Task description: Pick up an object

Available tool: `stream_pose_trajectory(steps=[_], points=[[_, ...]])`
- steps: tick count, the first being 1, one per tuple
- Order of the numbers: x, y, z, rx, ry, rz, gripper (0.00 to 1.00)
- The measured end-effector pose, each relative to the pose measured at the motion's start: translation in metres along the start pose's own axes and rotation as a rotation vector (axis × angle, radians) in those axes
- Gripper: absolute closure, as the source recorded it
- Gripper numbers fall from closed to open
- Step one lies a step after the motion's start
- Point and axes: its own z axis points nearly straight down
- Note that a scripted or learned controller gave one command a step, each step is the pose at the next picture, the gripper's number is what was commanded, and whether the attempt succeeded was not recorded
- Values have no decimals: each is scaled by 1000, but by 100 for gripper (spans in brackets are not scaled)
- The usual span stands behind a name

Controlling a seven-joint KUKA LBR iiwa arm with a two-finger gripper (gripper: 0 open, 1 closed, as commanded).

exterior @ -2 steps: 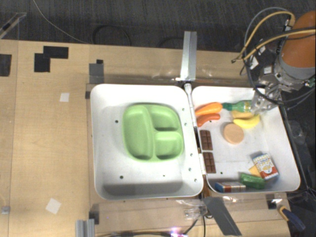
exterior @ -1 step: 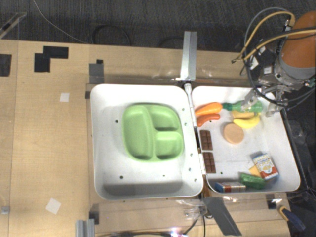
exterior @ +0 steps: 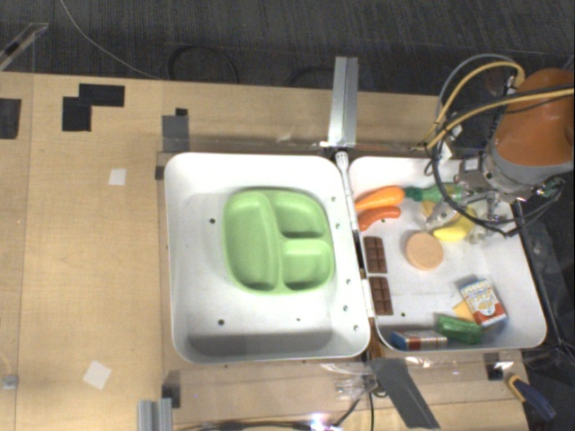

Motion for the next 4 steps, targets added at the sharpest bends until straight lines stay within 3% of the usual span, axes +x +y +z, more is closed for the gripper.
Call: stream_pose_trajectory(steps=[1, 2, 3, 4], points=[[-27, 31, 0, -1, -1, 1, 0], [-96, 76, -2, 2, -3, -127, 0], [-57, 118, -3, 5, -1, -119, 0], [-46, 87, -2, 2, -3, -237, 0]])
